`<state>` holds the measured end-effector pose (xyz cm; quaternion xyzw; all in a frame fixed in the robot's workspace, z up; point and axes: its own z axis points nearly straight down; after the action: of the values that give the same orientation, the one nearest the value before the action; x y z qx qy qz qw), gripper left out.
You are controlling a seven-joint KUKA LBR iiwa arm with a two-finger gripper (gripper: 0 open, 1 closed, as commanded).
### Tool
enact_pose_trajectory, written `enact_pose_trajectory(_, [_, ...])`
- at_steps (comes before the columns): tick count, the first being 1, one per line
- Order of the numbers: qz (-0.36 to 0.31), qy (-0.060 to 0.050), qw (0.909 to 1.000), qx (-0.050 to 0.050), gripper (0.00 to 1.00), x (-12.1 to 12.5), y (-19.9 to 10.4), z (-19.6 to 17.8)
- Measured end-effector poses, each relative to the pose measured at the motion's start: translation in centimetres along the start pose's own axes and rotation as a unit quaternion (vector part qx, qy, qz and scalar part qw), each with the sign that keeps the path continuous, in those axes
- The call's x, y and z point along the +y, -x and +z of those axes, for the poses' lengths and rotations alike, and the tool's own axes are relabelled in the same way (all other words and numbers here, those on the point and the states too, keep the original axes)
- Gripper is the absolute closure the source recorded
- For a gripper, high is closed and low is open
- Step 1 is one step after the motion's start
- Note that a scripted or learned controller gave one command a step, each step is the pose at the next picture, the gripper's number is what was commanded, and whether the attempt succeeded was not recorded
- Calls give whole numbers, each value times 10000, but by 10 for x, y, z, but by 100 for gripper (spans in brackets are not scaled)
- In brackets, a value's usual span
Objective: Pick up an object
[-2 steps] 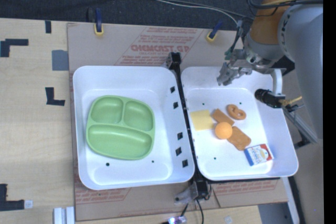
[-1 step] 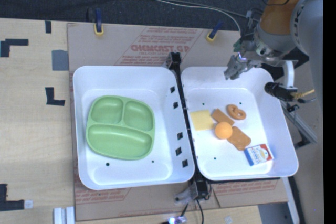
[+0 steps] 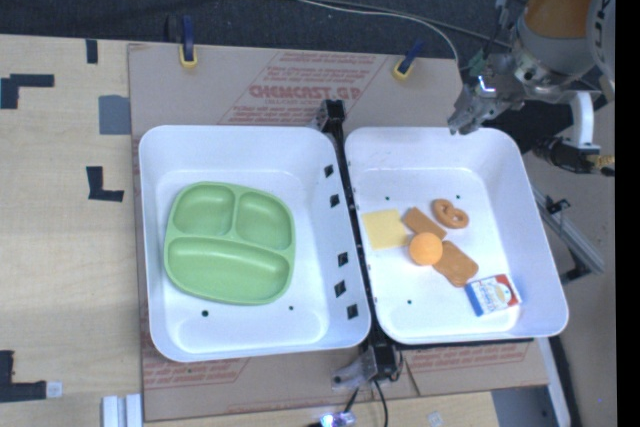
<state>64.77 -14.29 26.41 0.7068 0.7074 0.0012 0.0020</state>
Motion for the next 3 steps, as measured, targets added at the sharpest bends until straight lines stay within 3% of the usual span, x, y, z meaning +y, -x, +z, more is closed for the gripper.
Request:
enact_pose_trajectory(2, [-20,-39,10000,7,100,-27,-99,31])
enact_pose_trajectory(3, [-21,-40,10000,11,100,-50,-143,29])
